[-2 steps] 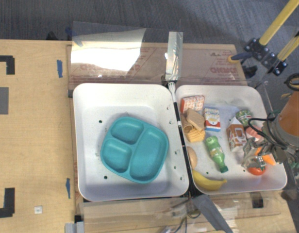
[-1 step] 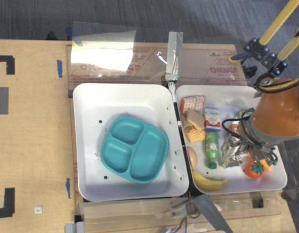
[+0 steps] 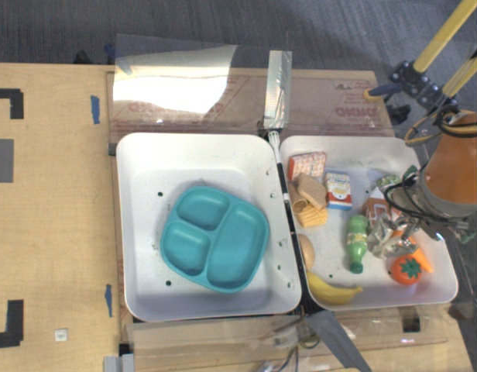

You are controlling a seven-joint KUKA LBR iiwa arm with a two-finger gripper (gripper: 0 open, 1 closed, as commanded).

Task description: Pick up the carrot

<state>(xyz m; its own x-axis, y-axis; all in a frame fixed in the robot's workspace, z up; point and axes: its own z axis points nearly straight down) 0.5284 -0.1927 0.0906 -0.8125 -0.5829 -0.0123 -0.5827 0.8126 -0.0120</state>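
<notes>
Camera view is showing the pincer (image 3: 395,237) hanging low over the carrot (image 3: 421,259) beside the tomato (image 3: 406,270), likely positioning for a grasp; its spread is impossible to tell.

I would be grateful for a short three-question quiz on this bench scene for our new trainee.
1. True or false: the teal divided plate lies in the left bin.
2. Which item lies at the near edge of the right bin? A) banana B) green bottle C) red-and-white carton
3. Fill in: the gripper hovers in the ____ bin, close to the carrot and the tomato.

Key: 1 true; 2 A; 3 right.
</notes>
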